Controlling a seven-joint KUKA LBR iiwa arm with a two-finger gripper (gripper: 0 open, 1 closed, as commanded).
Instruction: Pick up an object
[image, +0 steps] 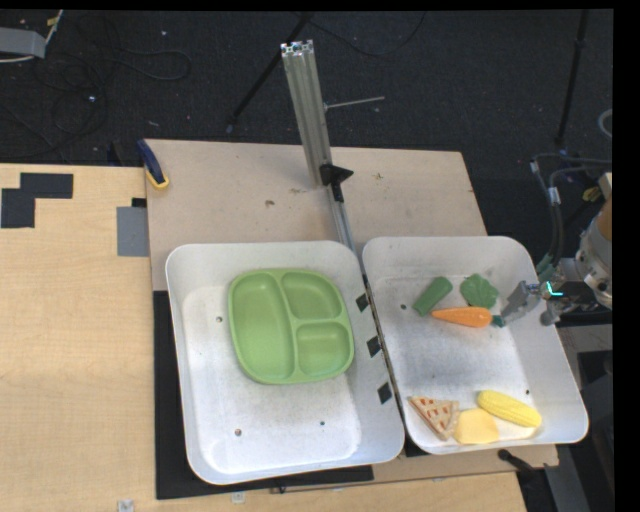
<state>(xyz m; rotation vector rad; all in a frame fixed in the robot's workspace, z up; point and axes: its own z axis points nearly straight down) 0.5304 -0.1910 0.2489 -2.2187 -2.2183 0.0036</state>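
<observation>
The hand (522, 300) sits at the right edge of the right bin (548, 352), low over its rim, just right of the toy carrot (463, 317) — whether it is clenched or released I cannot tell. The carrot lies in the bin's upper part, between a green pickle (433, 295) and a green leafy piece (479, 290) above it. Lower right in the same bin lie a corn cob (509, 408), a yellow piece (476, 428) and a pizza slice (434, 414). The left bin (195, 400) holds a green divided plate (291, 326).
</observation>
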